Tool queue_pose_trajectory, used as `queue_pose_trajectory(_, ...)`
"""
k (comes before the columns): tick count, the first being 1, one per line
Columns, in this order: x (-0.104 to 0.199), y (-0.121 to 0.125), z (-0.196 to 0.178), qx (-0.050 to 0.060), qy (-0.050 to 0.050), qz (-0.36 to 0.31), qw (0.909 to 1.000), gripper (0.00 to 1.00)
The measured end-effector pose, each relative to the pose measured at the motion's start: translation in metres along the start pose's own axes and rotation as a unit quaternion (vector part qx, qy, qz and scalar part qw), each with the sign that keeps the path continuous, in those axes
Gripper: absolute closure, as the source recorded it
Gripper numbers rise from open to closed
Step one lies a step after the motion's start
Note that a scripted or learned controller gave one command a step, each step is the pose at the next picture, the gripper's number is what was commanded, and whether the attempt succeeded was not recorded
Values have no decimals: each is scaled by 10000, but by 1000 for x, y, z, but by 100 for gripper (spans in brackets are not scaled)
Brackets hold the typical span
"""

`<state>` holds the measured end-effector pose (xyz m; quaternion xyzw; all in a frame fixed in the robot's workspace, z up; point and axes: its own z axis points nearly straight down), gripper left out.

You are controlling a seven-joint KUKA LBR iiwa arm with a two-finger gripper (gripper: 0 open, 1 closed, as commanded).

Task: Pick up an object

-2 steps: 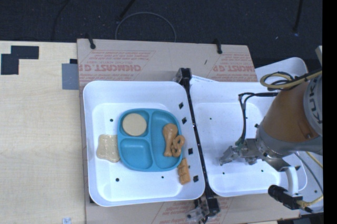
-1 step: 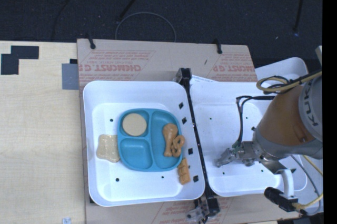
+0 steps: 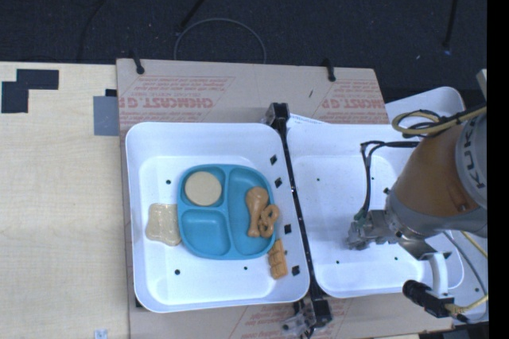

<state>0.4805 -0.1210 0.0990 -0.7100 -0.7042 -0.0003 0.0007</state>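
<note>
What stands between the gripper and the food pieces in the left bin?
The gripper is low in the right bin; the food pieces lie on the blue tray in the left bin. The raised rims and black clips between the bins lie across the path.

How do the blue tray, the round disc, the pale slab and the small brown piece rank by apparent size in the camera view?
Largest to smallest:
1. blue tray
2. round disc and pale slab, which look alike
3. small brown piece
</note>
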Motion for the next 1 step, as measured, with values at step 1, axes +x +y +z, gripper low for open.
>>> queue_pose_trajectory(1,-3,-3,-58,-6,-7,-41,10000,100)
